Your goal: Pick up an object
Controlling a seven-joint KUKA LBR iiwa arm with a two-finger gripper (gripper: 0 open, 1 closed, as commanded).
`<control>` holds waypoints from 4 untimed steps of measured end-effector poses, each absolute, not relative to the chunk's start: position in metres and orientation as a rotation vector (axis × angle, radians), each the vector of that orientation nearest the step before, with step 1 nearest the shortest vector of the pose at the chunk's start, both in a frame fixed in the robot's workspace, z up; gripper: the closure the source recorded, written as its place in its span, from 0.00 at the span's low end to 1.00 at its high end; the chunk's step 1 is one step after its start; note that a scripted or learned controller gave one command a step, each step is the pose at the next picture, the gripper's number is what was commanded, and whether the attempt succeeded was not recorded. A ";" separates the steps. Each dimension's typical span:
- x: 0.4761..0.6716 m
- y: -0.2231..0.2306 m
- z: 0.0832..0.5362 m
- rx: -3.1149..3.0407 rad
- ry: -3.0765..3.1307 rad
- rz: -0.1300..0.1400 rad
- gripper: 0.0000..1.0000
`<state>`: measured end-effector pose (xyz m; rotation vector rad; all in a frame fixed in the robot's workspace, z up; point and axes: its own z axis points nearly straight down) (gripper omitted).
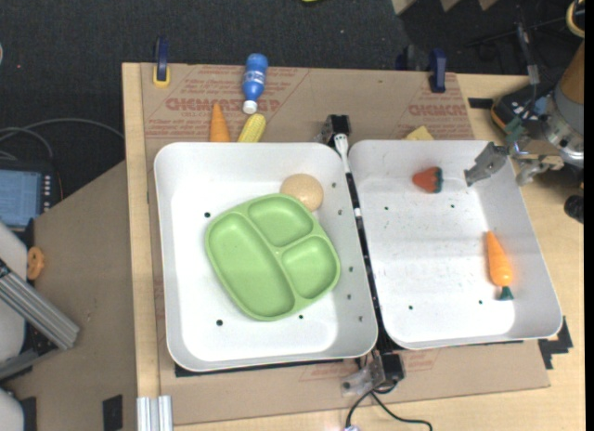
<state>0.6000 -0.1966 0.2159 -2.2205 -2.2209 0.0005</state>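
Note:
The right bin (436,262) holds a red strawberry (427,179) near its far edge and an orange carrot (498,262) along its right side. My gripper (506,166) hovers over the bin's far right corner, right of the strawberry and above the carrot. It is open, and nothing sits between its grey fingers (482,163). In the left bin (186,308) a green divided plate (272,254) lies flat, with a tan round bun (303,191) touching its far rim.
On the cardboard behind the left bin lie a blue and white bottle (253,81), a small orange cone (218,124) and a yellow corn piece (251,127). A black clamp (336,128) sits between the bins at the back.

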 end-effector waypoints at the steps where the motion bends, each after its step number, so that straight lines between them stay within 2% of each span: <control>1: 0.601 -0.217 0.082 -2.209 -2.217 -0.018 0.00; 2: 0.668 -0.175 0.084 -2.209 -2.227 0.003 0.00; 3: 0.623 -0.165 0.085 -2.219 -2.216 0.004 0.00; 4: 0.610 -0.221 0.086 -2.217 -2.217 -0.016 0.00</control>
